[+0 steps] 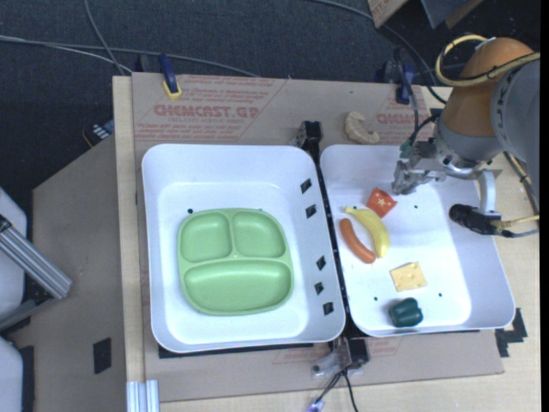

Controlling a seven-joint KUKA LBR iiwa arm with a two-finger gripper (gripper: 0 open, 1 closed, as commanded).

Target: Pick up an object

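Green and dark, a small toy vegetable (405, 313) sits at the near edge of the right bin (480, 290), closest to the camera. Behind it lies a yellow cheese wedge (408, 276), then a sausage (357, 239) and a banana (372, 229) side by side, touching or nearly so. Just beyond the banana is a red block (382, 202) with a yellow mark on top.

At the far side of that bin, the hand (412, 178) hangs low, just behind and to the right of the red block. Its tips are small and dark against the white floor, and I cannot tell whether they are apart or together. Nothing can be seen between them, so no object looks to be held. A black cable piece (474, 219) trails off the arm (502, 101) to the right.

On the left, the other bin (163, 187) holds a green divided tray (235, 260). A tan scrap (362, 127) lies on the bench (223, 110) behind the bins.

As for the task, every toy rests on the bin floor, so the pick seems not yet done. The red block is the likeliest target, being nearest the hand. By my reading, what is left is to settle over an object, close on it and lift it clear.
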